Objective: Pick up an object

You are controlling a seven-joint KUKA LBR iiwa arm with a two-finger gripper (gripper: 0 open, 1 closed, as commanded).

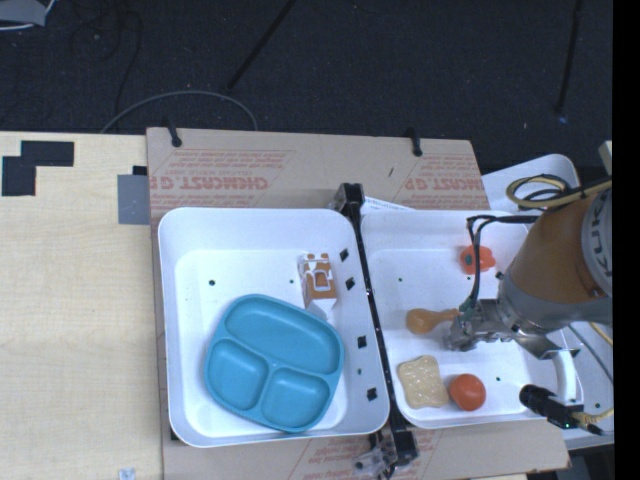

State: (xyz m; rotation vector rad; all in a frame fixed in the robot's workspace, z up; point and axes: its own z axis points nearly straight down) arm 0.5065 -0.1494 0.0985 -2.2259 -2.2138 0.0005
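Reaching in from the right, the arm [565,268] has its gripper [466,333] low in the right bin [420,258], just right of the tan pear-shaped piece [428,319]. Can't tell from this angle what state the tool is in: the tip is a dark cluster under the wrist, too small to resolve, and nothing shows as held.

Nearest candidate by my read is that tan piece. It lies immediately left of the tip, touching or nearly so (can't separate them here). Long axis runs roughly left-right, fat end away from the gripper and narrow end pointing at it. So the axis is in line with the arm's approach; a grasp would want to close across the narrow end, near-far in the view, after a small shift left.

Other items in the same bin:
- beige cracker-like slab [421,381], nearer the camera and a bit left of the tip
- red-orange ball [467,392], just beside the slab, almost straight below the tip in the view
- small orange item [477,259] near the far wall, partly behind a black cable

Left bin [185,268] holds a blue divided plate [272,361] and a small brown-and-white toy [319,276], well apart from the tool across the divider.

Pick not yet made, I'd say.
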